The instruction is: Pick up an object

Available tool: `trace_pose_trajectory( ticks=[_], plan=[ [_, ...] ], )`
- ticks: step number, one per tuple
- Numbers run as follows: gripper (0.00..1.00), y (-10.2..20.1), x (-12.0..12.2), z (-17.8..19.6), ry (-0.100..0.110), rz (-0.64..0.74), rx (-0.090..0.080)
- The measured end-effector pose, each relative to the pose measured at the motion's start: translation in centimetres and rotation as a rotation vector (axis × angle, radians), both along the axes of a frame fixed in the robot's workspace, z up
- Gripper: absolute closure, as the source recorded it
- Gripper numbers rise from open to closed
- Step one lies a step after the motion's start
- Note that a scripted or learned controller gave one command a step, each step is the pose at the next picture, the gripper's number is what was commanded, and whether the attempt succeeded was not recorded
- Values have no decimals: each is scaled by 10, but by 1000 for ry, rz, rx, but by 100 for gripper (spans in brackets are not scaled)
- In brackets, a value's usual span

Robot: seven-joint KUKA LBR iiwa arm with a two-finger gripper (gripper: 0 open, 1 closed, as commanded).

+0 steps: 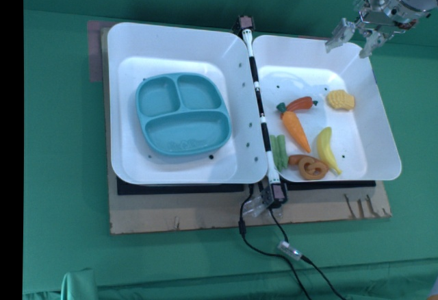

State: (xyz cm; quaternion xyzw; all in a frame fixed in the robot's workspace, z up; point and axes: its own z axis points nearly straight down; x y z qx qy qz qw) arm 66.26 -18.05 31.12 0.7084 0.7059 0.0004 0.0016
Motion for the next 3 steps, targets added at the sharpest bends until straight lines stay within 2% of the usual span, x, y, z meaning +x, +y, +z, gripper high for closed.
trace_pose_trajectory(
  ticks=[1,2,3],
  plan=[
    [0,23,-35,-88,-1,0,-1],
    [0,48,-59,-126,-13,-1,-6],
    [100,48,-57,-112,-23,-4,-8]
  ],
)
